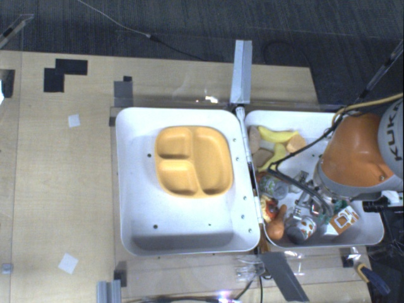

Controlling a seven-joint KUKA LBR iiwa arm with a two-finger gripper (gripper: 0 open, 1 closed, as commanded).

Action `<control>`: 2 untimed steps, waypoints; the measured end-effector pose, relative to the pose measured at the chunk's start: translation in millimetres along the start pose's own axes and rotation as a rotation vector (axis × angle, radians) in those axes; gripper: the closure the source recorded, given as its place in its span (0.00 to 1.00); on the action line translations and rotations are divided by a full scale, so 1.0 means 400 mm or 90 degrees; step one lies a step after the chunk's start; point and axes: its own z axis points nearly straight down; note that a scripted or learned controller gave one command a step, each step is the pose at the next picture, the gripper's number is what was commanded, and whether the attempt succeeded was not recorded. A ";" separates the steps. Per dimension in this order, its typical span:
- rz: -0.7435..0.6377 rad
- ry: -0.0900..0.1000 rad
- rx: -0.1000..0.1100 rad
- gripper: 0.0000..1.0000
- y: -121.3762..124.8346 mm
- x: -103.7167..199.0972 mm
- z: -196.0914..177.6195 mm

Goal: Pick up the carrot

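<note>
The carrot [277, 225] is an orange piece lying in the front left corner of the right bin [372, 235], among other small items. My gripper [305, 206] reaches down into that bin from under the orange wrist band [356, 153]. It hangs just right of and slightly behind the carrot. Cables and the gripper body hide its tips, and no object shows clearly between them.
A yellow divided plate [192, 160] lies in the left bin [136, 232]. The right bin also holds a banana [278, 134], a tan chunk [295, 144], a grey round object [297, 233] and a small orange-and-white box [344, 218]. A metal divider post [242, 74] stands between the bins.
</note>
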 end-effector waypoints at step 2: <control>0.017 -0.004 0.005 0.00 0.013 0.010 -0.002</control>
